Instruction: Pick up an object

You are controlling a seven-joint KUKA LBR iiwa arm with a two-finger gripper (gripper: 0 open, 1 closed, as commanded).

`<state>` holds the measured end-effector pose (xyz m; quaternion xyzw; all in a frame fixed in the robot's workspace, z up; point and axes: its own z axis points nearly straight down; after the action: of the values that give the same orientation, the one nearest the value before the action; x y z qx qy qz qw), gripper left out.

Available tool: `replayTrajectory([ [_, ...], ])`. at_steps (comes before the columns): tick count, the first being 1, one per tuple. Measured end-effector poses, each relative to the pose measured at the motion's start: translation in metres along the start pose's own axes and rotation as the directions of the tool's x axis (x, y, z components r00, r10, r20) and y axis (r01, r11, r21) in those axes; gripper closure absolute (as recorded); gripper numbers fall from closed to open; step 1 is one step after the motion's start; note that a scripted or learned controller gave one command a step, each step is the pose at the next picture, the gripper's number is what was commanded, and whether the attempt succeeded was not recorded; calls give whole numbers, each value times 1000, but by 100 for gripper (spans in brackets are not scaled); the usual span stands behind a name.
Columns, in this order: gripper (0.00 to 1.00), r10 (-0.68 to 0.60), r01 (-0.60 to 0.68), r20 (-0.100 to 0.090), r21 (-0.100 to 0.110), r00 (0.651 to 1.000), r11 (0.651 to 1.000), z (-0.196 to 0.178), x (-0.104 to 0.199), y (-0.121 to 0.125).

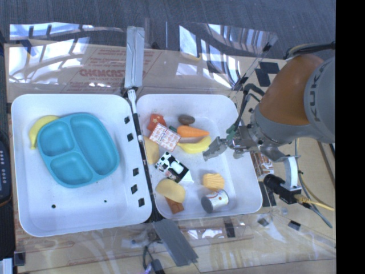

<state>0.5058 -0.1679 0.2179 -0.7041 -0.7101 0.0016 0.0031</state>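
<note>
Approach step: I see the gripper [215,149] hovering in the right bin [242,201], just right of the toy banana [195,146]; whether it is open I cannot tell. Next, I judge, it must descend squarely over the banana beneath the carrot [193,132].

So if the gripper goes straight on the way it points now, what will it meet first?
The gripper points left and down into the right bin. Most likely it would first meet the yellow banana lying under the carrot, though depth is hard to judge from above.
</note>
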Motion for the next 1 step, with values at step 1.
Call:
replayTrajectory([
  [1,0,-80,80,2,-4,997,997,111,18,46],
])
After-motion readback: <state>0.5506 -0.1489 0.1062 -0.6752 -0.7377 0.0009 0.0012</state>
